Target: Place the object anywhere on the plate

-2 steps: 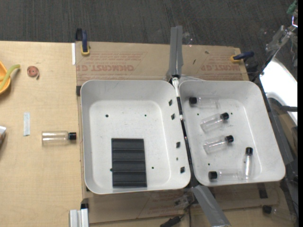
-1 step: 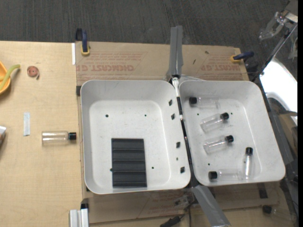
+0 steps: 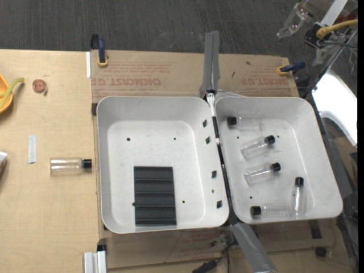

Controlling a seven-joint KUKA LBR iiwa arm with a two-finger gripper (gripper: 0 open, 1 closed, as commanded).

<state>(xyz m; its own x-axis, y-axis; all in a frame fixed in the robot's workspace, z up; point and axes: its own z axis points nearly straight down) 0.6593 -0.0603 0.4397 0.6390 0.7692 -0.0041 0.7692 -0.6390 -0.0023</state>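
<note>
Clear plastic and a yellow cable are about all that can be made out of the gripper (image 3: 297, 17), which is parked up in the top right corner, well off past the far edge of the right bin (image 3: 318, 124) and nowhere near anything inside it. Open or closed can't be told from this angle tbh, and nothing is seen gripped in it.

Nearest to it, five little clear vials with black caps are scattered flat in the right bin. One vial (image 3: 243, 122) is laid near the back left corner with its cap pointing left. Two more, a second vial (image 3: 257, 145) and a third vial (image 3: 260, 174), are angled across the middle, caps up and to the right. A fourth vial (image 3: 297, 197) is set near the right wall, cap toward the back, and a fifth vial (image 3: 272, 211) is stretched along the front wall, cap to the left. None of them are touching.

Over in the left bin (image 3: 114, 118), a black ribbed plate (image 3: 154, 196) is lying flat near the front wall, with nothing placed on it.

Further out, a spare vial (image 3: 68, 164) is left lying on the wooden bench (image 3: 45, 220) just left of the left bin. Cardboard (image 3: 153, 75) is spread under both bins, pinned by a blue clamp (image 3: 96, 45) at the back.
</note>
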